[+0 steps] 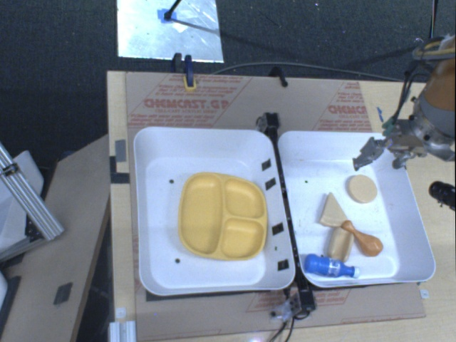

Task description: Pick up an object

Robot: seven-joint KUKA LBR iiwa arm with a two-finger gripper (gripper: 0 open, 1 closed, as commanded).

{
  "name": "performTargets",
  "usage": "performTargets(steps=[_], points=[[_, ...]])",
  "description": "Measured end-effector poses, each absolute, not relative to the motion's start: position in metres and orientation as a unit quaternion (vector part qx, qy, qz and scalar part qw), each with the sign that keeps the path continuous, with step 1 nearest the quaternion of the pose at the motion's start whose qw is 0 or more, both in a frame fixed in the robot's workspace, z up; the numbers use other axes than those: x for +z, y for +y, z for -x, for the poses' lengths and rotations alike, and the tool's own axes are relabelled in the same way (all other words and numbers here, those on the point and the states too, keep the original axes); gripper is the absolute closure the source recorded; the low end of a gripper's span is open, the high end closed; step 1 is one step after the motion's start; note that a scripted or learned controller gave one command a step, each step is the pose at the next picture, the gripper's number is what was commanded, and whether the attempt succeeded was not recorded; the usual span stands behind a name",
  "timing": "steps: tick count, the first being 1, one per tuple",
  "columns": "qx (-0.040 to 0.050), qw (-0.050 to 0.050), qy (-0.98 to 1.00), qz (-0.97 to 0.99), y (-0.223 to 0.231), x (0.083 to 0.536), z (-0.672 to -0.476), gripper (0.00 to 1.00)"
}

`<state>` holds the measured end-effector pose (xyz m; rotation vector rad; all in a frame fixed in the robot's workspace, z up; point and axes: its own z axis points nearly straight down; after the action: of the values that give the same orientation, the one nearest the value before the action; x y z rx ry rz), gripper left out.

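Dark carpet floor point(57, 63) behind, with a pale wooden surface point(117, 105) in front, covered by a brown board point(313, 91) with red letters. On the board, two white bins side by side: left bin point(153, 155) and right bin point(410, 226), joined by a black strip point(281, 205) down the middle. Far back, a shiny silver sheet point(192, 27). At the left edge, a slanted metal rail point(28, 201).

In the left bin, a big yellow plate point(222, 216) with three sections, lying flat.

At the right, the grey arm point(438, 102), bent in over the back right corner of the right bin. Tool point(382, 158) just above the bin's back wall, two fingers spread apart, nothing between them. Nothing blocking the way down to the bin.

In the right bin, five small things. Nearest the tool, a round tan disc point(362, 189), lying flat and alone. Beside it, a tan wedge point(331, 211). Just below, a wooden peg point(339, 244) touching an orange-brown pear shape point(365, 241). Along the front wall, a blue bottle point(329, 266) on its side, white cap pointing right.

On the board's back edge, a small blue and yellow clamp point(188, 71).
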<state>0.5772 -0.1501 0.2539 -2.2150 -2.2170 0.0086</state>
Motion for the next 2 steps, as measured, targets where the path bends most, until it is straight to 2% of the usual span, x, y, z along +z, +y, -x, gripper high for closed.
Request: performTargets(steps=[1, 2], points=[[-0.0004, -0.001, -0.708, 0.706, -0.15, 0.26, -0.579, 0.0], [0.0002, 0.0, -0.708, 0.706, -0.144, 0.217, -0.579, 0.0]])
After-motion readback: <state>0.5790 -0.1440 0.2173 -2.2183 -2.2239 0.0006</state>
